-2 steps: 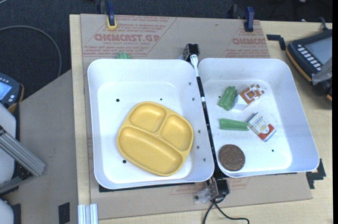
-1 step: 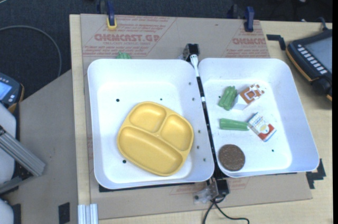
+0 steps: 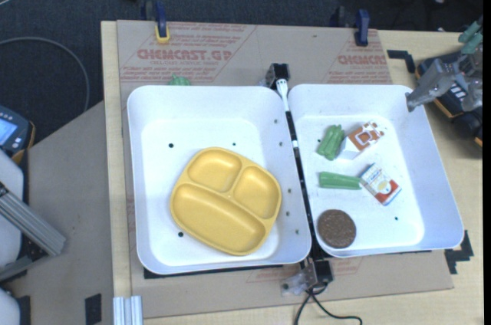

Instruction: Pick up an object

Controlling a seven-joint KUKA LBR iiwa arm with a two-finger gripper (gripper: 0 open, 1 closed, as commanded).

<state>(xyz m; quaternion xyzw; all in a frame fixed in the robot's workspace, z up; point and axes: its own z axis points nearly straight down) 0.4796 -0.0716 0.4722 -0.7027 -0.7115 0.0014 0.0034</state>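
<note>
The gripper, its state hard to tell, hangs apparently clear of the right bin, leaving the cookie and cartons open to reach.

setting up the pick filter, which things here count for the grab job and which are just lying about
For the job:
gripper, at the right bin's far right rim
two green plastic pieces
two small red-and-white cartons
round brown disc
yellow three-compartment tray, in the left bin

Lying about:
blue clamps
cables on the dark floor
</note>
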